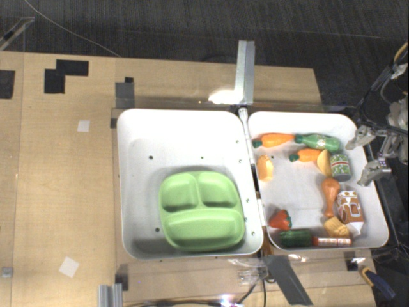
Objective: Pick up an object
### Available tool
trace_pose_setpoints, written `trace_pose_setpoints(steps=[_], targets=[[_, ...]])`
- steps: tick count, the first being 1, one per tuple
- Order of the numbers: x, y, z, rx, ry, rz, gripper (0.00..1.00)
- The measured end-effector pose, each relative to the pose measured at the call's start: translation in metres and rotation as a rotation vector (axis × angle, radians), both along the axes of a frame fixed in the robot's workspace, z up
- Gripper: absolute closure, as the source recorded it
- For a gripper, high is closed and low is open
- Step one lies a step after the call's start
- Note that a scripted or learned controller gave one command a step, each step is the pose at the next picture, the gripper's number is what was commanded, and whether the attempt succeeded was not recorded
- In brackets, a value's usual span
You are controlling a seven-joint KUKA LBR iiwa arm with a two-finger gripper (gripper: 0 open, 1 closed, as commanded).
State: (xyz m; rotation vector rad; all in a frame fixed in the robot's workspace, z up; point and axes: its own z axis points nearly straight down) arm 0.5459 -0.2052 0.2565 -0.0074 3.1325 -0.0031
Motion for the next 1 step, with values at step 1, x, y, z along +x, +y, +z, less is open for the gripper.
trace_pose_setpoints(steps=[1], targets=[[-0.0282, -0.0001, -0.1583, -0.001, -0.001, 0.076, 0.00]])
